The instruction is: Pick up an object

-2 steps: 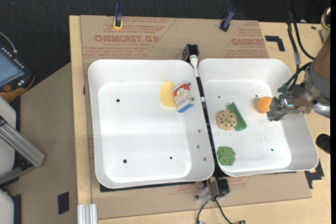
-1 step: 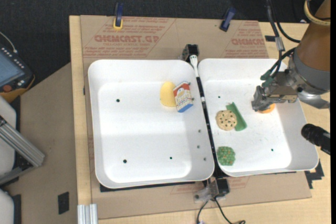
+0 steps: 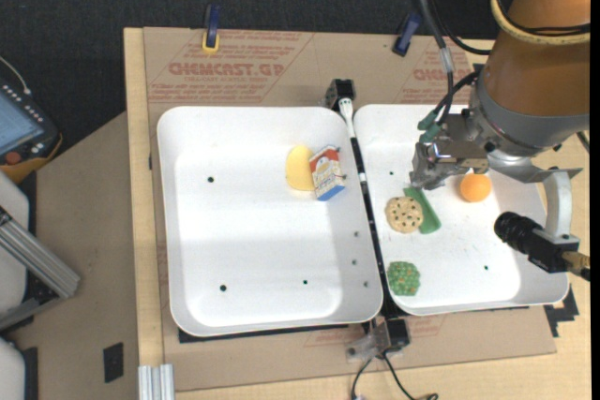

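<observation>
Green ball (image 3: 404, 276) and cookie (image 3: 404, 214) just below claw (image 3: 425, 174), grip state unclear

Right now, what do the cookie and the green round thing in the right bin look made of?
The cookie looks like hard molded plastic: a flat tan disc with dark painted chips and a matte finish. The green round thing looks bumpy and dull, perhaps toy broccoli in plastic or foam; the view leaves that open.

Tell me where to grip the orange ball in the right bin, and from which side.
Grip the orange ball across its widest middle, coming straight down from above. It is round, so any finger direction works, and it sits apart from the cookie. The pincer hangs just to its left.
</observation>
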{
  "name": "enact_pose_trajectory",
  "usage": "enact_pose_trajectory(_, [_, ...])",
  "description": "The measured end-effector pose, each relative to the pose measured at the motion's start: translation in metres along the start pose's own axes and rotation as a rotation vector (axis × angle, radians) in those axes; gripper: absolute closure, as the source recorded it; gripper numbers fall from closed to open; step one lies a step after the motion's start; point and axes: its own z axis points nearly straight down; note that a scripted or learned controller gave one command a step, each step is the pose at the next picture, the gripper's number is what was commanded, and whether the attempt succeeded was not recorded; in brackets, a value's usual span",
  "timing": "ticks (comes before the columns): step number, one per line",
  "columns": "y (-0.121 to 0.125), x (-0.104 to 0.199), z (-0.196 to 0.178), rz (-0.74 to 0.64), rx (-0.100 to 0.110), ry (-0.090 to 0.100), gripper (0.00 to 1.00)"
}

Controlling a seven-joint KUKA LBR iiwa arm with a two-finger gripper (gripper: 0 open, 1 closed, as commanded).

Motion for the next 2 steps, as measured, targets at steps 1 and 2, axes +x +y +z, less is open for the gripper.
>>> enact_pose_trajectory(1, [0.001, 0.048, -0.069, 0.003, -0.005, 0.000, 1.00])
enact_pose_trajectory(2, [0.001, 0.041, -0.149, 0.008, -0.006, -0.001, 1.00])
